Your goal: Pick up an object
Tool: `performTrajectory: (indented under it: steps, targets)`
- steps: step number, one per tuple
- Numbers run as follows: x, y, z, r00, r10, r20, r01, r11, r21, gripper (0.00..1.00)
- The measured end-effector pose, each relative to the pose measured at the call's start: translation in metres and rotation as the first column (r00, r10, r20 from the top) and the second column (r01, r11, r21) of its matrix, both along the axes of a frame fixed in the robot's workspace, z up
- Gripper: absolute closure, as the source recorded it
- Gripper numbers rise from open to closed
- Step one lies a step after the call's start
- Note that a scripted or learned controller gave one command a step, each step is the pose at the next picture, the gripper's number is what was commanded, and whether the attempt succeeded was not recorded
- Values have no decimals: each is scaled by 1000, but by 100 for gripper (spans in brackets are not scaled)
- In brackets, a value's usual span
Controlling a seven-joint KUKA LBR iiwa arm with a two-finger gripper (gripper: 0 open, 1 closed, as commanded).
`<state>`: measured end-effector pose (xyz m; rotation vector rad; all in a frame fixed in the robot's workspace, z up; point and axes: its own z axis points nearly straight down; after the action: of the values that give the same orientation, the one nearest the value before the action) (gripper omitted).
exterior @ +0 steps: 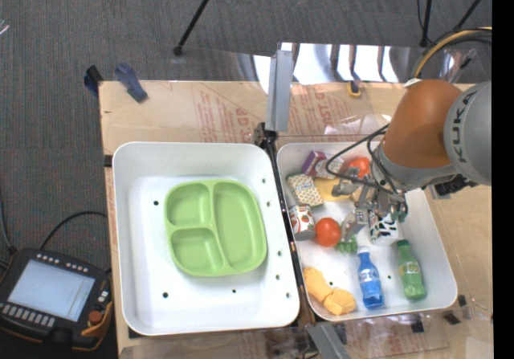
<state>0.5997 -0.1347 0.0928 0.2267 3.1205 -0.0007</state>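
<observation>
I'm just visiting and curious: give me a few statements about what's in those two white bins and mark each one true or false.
1. The green divided plate lies in the left bin. True.
2. The blue bottle and the green bottle lie side by side in the right bin. True.
3. The red tomato sits on the green plate. False: it is in the right bin.
4. The gripper hangs over the left bin. False: it is over the right bin.
5. The plate has three compartments. True.
</observation>
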Motion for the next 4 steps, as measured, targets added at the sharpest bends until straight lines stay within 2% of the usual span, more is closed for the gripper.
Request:
performTrajectory:
  steps: [1, 2, 3, 4]
  targets:
    - [-58, 23, -1, 993, 119, -5, -119, 993, 0, 0]
    - [-118, 14, 1, 997, 80, 5, -80, 997, -1, 0]
    - [-30, 30, 0, 993, 117, -1, -117, 993, 0, 0]
    - [40, 31, -1, 1000, 31, -4, -31, 1000, 0, 0]
